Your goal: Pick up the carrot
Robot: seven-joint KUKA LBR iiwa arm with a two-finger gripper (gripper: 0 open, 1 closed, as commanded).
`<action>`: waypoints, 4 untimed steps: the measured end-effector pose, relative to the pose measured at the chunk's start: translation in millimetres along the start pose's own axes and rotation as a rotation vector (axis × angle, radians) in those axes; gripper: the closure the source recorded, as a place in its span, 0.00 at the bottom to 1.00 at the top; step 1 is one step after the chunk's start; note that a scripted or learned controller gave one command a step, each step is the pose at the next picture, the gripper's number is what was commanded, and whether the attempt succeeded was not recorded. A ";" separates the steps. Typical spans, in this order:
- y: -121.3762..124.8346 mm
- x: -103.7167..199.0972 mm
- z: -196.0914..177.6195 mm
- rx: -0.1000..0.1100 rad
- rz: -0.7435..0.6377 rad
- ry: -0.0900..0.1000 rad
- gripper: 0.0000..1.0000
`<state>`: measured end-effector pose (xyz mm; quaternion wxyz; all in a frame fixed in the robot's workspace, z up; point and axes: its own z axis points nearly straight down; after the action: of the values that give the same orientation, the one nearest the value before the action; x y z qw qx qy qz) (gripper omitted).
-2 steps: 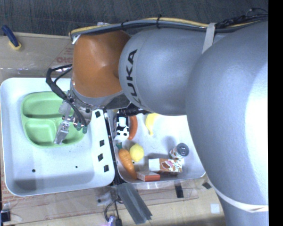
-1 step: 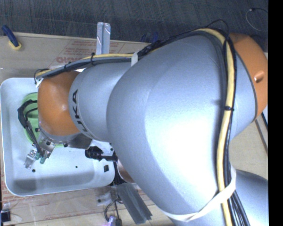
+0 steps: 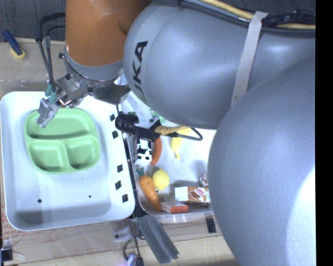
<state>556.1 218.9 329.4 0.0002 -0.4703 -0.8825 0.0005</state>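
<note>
The carrot (image 3: 149, 188), orange and stubby, lies in the right bin (image 3: 155, 214) near its front left corner, next to a yellow lemon (image 3: 161, 179). My gripper (image 3: 45, 113) hangs over the left bin (image 3: 55, 212), above the far left corner of a green divided plate (image 3: 61, 140). It is well to the left of the carrot, with nothing seen in it. The arm's big grey body covers most of the right bin.
Around the carrot lie a slim orange-red piece (image 3: 156, 151), a banana (image 3: 176, 146), a black-and-white item (image 3: 144, 148), a small printed carton (image 3: 192, 194) and a flat red box (image 3: 175, 208). A black-marked wall (image 3: 122, 165) divides the bins.
</note>
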 end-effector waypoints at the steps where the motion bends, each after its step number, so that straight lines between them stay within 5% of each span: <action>1: -80.4 21.4 91.9 0.005 -0.052 0.001 0.00; 2: -71.2 39.5 198.9 0.004 -0.389 0.002 0.00; 3: -29.0 19.2 156.9 0.001 -0.427 0.000 0.00; 4: -46.2 -23.0 104.3 -0.001 -0.576 -0.001 0.00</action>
<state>530.5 173.9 225.1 -0.0004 -0.2002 -0.9797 0.0003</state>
